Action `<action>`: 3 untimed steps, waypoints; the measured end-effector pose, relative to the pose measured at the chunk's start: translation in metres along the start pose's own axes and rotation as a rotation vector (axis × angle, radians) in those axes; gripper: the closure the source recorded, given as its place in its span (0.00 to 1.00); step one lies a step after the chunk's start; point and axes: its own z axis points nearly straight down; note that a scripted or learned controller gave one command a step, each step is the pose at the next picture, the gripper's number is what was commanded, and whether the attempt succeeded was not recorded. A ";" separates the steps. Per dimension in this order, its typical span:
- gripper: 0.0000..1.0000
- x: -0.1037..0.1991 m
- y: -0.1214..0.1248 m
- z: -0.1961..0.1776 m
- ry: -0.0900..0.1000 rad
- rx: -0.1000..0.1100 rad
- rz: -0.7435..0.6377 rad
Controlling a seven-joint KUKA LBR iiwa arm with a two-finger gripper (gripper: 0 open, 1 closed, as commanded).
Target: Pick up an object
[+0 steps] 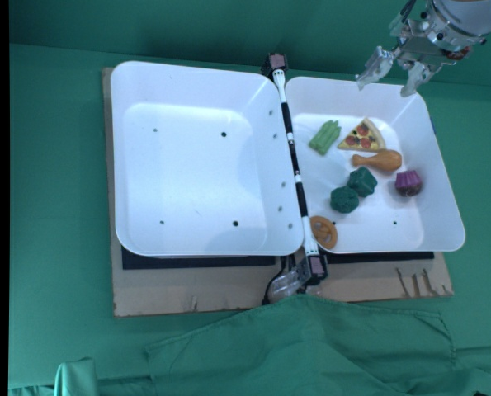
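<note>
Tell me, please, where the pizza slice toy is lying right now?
The pizza slice lies in the right bin, toward its far side, just right of the green asparagus bundle and directly above the chicken drumstick.

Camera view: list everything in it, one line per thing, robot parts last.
bins: two, white, side by side on the bench
cardboard sheet: one, brown, under the bins
green cloth: covers the bench, bunched at the near edge
asparagus bundle: one, green, right bin
pizza slice: one, yellow-orange, right bin
drumstick: one, orange-brown, right bin
leafy vegetables: two, dark green, right bin
purple toy: one, right bin
pretzel-like toy: one, brown, right bin's near left corner
gripper: one, grey, open, above the right bin's far rim
</note>
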 end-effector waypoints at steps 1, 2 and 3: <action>0.00 0.022 -0.003 0.093 0.001 0.006 -0.002; 0.00 -0.012 -0.040 0.048 -0.001 -0.004 0.003; 0.00 -0.045 -0.057 0.144 -0.002 0.006 0.004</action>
